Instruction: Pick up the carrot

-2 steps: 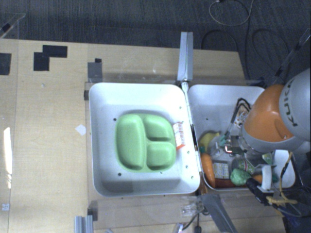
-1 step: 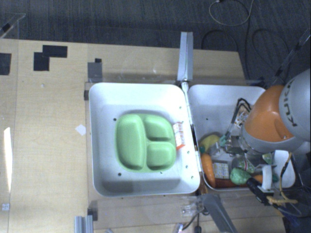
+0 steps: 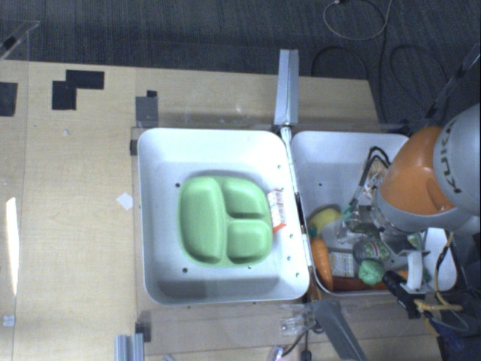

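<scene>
At right bin's front-left corner — carrot hugs wall; tool grip unreadable — fingers may jam against rim.

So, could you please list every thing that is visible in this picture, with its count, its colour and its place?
Bins: two, white, side by side on the bench.
Divided plate: one, light green, three compartments, in the middle of the left bin.
Carrot: one, orange, in the right bin, by its left wall near the front.
Yellow piece, perhaps a lemon: one, in the right bin, just behind the carrot.
Green round piece: one, in the right bin near the front, beside the gripper.
Cables: black, on the dark floor behind the bench.
Arm: one, grey with orange band, over the right bin.
Gripper: one, low in the right bin, right of the carrot.
</scene>
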`<state>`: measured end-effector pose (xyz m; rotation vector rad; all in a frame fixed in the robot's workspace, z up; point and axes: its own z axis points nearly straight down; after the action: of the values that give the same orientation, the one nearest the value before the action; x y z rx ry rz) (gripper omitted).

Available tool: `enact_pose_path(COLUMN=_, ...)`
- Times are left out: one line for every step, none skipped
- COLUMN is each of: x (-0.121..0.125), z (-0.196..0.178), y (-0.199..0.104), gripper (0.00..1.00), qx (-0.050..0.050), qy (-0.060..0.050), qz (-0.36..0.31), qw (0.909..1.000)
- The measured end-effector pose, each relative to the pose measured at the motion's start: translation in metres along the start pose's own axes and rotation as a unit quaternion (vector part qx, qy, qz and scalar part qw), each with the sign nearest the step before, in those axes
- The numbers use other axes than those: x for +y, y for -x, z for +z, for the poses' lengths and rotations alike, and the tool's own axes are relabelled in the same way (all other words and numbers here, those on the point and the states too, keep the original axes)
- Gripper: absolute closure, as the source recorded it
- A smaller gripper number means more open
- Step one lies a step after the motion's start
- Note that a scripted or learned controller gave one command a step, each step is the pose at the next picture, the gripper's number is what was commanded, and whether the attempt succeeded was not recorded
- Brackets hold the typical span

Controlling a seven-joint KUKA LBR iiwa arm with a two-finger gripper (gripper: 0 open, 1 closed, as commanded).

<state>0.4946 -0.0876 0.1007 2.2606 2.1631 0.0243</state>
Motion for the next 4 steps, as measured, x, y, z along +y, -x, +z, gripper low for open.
enact_pose_path(x=0.047, z=-0.066, y=0.017, gripper=1.00, qx=-0.001, qy=-0.008, qz=-0.024, qw=0.9997)
enact_pose_path(x=-0.008, z=-0.082, y=-0.054, gripper=1.00, qx=-0.005, qy=-0.009, qz=0.364, qw=0.9315)
enact_pose_path(x=0.000, z=-0.082, y=-0.082, gripper=1.00, qx=-0.005, qy=-0.009, qz=0.348, qw=0.9373)
enact_pose_path(x=-0.008, z=-0.111, y=-0.092, gripper=1.00, qx=-0.004, qy=-0.009, qz=0.311, qw=0.9504)
